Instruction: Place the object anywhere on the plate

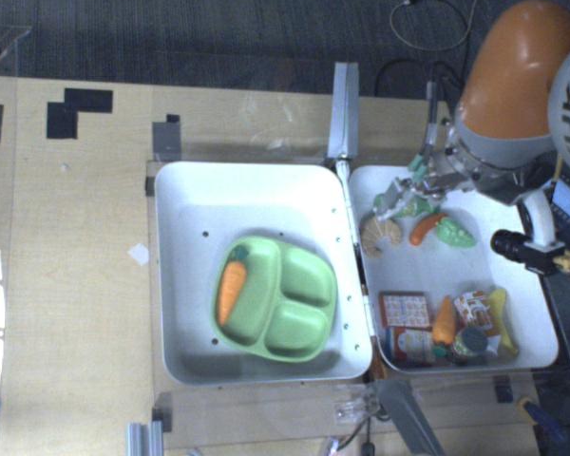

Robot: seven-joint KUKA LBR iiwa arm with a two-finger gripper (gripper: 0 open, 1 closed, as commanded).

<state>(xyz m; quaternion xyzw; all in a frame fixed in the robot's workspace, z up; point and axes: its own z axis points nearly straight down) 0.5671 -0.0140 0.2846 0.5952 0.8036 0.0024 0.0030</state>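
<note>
Camera view, from above: a toy carrot (230,290) lies in the left compartment of the green plate (309,274), left bin (185,198). My gripper (399,198) hovers over the right bin (527,297); its opening I cannot tell. Risk: snagging cluttered toys nearby.
</note>
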